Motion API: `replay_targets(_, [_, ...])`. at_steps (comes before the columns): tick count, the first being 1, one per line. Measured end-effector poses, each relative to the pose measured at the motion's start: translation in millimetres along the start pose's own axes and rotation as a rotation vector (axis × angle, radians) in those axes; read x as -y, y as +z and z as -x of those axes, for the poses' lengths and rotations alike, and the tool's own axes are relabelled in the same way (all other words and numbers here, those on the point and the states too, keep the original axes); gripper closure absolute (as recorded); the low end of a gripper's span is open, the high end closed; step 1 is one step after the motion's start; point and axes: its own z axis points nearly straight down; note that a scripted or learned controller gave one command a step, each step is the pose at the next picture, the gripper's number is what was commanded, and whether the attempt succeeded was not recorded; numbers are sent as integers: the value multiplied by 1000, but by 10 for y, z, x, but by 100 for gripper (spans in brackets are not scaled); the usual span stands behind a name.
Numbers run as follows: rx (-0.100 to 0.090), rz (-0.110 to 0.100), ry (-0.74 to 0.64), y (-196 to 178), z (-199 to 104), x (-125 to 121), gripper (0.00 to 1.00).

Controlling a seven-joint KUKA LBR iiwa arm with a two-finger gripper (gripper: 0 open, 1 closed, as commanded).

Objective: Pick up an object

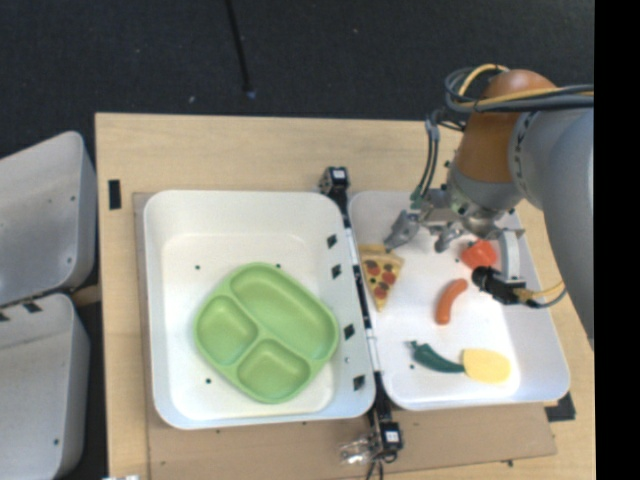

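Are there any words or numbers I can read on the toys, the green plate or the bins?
None: no word, number or sign can be read here.
The green divided plate is plain.
The pizza slice toy has dots on it, not letters.
The orange sausage, the yellow toy and the white bins are bare.
The small black clips on the bins are too small to read.

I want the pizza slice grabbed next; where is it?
The pizza slice lies in the right bin, against its left wall, left of the sausage.
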Motion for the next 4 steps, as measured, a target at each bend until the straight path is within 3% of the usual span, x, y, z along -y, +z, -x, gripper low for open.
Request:
replay_targets(1, [0, 10, 3, 216, 18, -29, 0])
replay_targets(2, [2, 16, 4, 97, 30, -38, 100])
replay_targets(4, [1, 13, -2, -1207, 65, -106, 100])
